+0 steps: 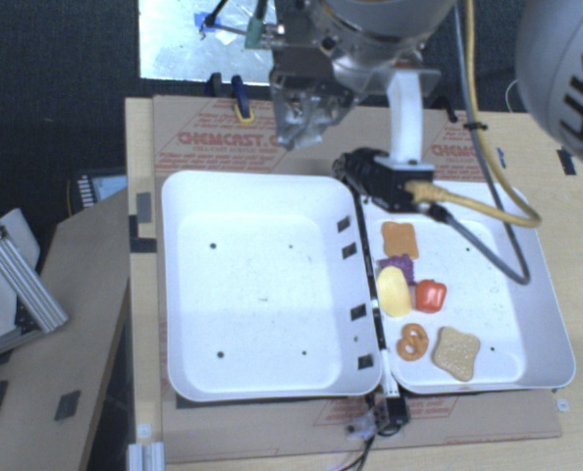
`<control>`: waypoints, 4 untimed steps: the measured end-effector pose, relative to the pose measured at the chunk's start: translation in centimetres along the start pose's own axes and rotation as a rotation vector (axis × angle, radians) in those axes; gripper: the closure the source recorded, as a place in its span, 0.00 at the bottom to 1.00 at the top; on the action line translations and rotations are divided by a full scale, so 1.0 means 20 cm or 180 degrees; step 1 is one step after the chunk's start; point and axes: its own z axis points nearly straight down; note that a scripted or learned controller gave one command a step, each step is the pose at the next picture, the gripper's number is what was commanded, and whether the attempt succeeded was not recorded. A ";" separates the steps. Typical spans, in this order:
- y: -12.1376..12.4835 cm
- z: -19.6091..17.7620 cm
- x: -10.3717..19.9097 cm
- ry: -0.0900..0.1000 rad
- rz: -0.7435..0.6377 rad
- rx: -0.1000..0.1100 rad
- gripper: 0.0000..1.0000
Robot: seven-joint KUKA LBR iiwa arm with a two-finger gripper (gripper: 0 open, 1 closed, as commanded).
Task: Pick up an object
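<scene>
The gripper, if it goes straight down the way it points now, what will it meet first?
Probably the cardboard sheet behind the left bin: the gripper hangs above it, beyond the bin's far rim. Depth is unclear in this slanted view.

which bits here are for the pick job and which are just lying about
For the job:
gripper
right bin
orange cracker
purple piece
yellow piece
red piece
pretzel
toast

Lying about:
left bin
blue clamp
metal rail
</scene>
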 end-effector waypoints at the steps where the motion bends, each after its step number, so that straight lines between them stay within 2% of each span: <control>1: -0.18 -0.01 -0.06 0.0006 -0.0014 -0.0005 1.00; 2: -0.14 -0.01 0.00 0.0006 -0.0016 -0.0009 1.00; 3: -0.14 -0.01 0.00 0.0005 -0.0014 -0.0008 0.00; 4: -0.14 -0.07 0.00 0.0010 -0.0019 -0.0016 1.00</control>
